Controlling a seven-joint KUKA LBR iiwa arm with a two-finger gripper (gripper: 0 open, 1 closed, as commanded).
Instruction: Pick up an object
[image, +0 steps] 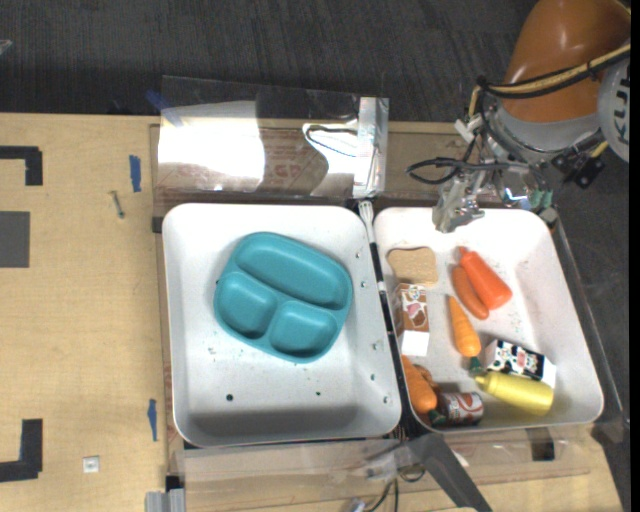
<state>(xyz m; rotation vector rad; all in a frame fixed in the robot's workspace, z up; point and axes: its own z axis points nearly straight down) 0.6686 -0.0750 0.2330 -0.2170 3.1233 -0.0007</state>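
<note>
My gripper (455, 213) hangs over the far edge of the right bin (570, 300), above and apart from the objects. Its fingers look spread with nothing between them. Below it lies a tan bread slice (414, 264). To its right rest two orange-red sausages (480, 283) and a carrot (463, 327). A brown-and-white packet (414, 318) lies along the bin's left wall. Near the front sit a black-and-white carton (518, 360), a yellow bottle (514, 391), a small can (461, 407) and an orange piece (420, 389).
The left bin (190, 400) holds a teal divided plate (283, 295). A clear plastic sheet (270, 145) lies behind the bins. The arm's orange band (560, 40) and cables sit at the upper right. Wooden bench top stretches to the left.
</note>
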